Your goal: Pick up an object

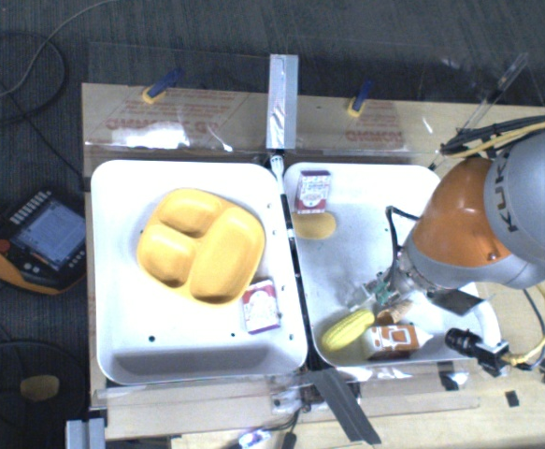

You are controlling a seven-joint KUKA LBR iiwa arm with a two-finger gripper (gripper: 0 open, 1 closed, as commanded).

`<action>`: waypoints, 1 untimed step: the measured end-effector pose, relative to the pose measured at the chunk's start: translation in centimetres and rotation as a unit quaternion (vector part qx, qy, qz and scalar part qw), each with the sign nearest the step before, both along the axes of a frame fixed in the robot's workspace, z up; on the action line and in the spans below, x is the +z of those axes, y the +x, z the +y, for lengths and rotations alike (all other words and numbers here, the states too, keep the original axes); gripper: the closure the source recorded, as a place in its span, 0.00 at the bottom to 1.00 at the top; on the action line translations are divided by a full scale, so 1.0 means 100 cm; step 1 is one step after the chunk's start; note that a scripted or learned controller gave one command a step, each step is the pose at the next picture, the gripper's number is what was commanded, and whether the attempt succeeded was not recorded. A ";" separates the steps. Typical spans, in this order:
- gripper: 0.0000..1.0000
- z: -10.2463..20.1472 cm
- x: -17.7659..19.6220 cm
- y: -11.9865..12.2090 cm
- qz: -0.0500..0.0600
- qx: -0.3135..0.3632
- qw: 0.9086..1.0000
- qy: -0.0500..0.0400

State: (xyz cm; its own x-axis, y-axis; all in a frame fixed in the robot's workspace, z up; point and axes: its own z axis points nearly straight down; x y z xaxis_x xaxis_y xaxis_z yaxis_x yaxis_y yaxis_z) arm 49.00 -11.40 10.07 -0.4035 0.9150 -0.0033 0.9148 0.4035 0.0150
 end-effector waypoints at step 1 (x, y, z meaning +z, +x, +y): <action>0.00 0.000 0.000 0.000 0.000 0.000 1.000 0.000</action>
